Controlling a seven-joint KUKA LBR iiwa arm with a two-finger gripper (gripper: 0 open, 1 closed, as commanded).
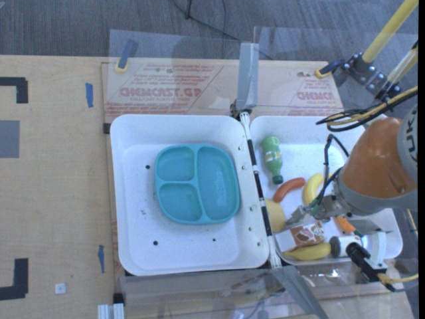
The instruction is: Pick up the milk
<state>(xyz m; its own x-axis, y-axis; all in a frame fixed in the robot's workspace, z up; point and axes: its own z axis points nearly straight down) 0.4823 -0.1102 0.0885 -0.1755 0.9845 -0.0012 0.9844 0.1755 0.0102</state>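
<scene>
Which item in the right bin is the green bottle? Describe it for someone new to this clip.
Start at the right bin, the one without the teal divided plate. Near its upper left lies the green bottle, just above a red sausage. It is the only green thing there; its neighbours are red, yellow or orange.

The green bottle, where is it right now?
The green bottle lies in the right bin, near its left wall, just above the red sausage.

Bright, even light from overhead; shadows stay soft. The white bins [126, 178] look nearly washed out (faint glare on the plastic sheets [166, 85]), slightly soft focus throughout.
</scene>
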